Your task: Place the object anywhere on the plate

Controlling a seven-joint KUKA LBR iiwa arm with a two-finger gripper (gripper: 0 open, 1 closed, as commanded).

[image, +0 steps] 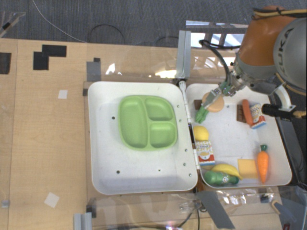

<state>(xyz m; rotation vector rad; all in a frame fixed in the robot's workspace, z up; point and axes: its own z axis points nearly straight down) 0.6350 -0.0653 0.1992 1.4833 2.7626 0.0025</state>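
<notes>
A green divided plate (146, 121) lies in the left white bin (110, 176). My gripper (224, 90) hangs over the back left part of the right bin (278, 176), under the arm's orange band. Its tip is right at a flat tan round piece (215, 103), which rests against a green pea pod (201, 113). Whether the gripper touches the tan piece is unclear.
The right bin also holds a lemon (200, 133), a small carton (205, 152), a banana (226, 168), a dark green vegetable (221, 178), a cheese wedge (247, 168), a carrot (262, 163), a sausage (246, 111) and a little box (258, 117). A raised divider (187, 123) separates the bins.
</notes>
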